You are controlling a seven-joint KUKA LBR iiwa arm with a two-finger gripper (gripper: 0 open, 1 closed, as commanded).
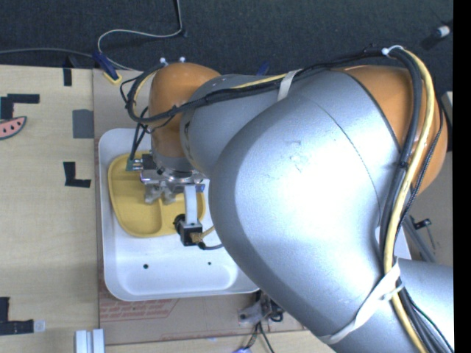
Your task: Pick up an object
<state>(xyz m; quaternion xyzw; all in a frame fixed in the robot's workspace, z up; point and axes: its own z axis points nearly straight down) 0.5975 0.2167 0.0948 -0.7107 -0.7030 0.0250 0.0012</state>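
Note:
A yellow, rounded object [131, 201], like a shallow bowl or lid, lies in the left part of the white bin [158, 274]. My gripper [163, 194] hangs directly over its right half, the metal fingers reaching down onto or just above the yellow surface. The grey arm with its orange wrist band [176, 101] covers most of the picture and hides the right side of the bin.
A black cable and a small black connector [188, 231] dangle beside the gripper. The wooden bench [44, 234] carries black tape marks on the left. The bin's front floor [169, 267] is bare white with two small dark dots.

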